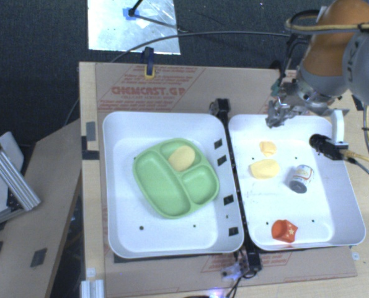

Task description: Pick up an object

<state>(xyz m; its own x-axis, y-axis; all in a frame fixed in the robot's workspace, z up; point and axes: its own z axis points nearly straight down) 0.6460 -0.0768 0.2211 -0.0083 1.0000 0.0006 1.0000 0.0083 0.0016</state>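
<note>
while gripper [276, 118] hangs at 12 o'clock of right bin [351, 219], fingers' state can't tell; nothing lifted, whole pick left.

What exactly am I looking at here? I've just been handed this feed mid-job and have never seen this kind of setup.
This is one fixed camera above a workbench, looking down at a slant. The grey arm with the orange band entering from the right is a robot; the metal part at its end is its claw, which grabs things. It hangs over the far edge of the right bin, and nothing can be seen in its grip.

Two shallow white bins sit side by side. The left bin holds a green divided plate with a yellow item in one compartment. The right bin holds a small yellow piece, a larger yellow piece, a small can on its side and a red object. The job is to pick one up.
</note>
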